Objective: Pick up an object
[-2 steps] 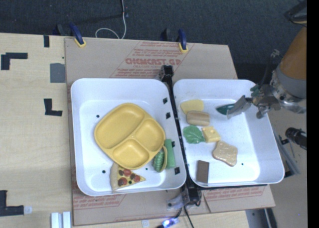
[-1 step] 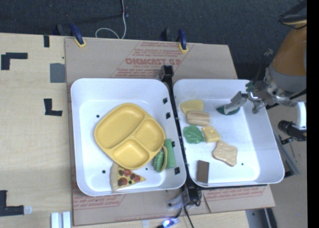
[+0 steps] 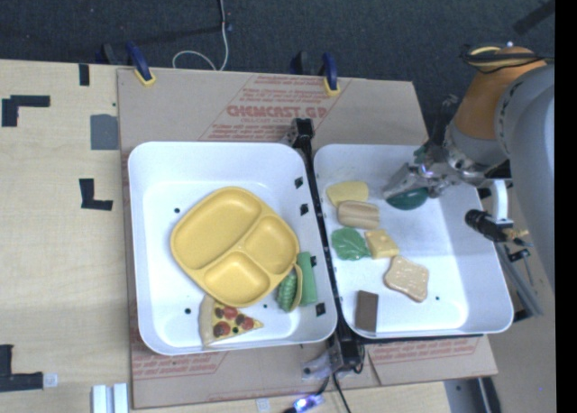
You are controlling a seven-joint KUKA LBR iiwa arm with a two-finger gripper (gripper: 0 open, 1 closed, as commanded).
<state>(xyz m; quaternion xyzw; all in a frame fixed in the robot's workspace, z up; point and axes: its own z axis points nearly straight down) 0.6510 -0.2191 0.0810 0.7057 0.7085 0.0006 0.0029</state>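
My gripper [image 3: 407, 189] hangs over the upper right part of the right bin [image 3: 451, 312], reaching in from the right. A small dark teal piece [image 3: 411, 198] sits between its silver fingers, and the gripper is shut on it. Left of it in the same bin lie a pale yellow piece [image 3: 347, 192], a tan bread roll [image 3: 359, 214], a green leaf [image 3: 349, 243], a yellow wedge [image 3: 381, 243], a slice of toast [image 3: 407, 278] and a brown block [image 3: 366, 309].
The left bin [image 3: 149, 177] holds a yellow divided plate [image 3: 234, 244], a pizza slice [image 3: 225, 319] and green pieces [image 3: 297, 285] by the divider. The grey arm with its orange band [image 3: 496, 87] fills the right side. Blue clamps [image 3: 329, 68] hold the cardboard at the back.
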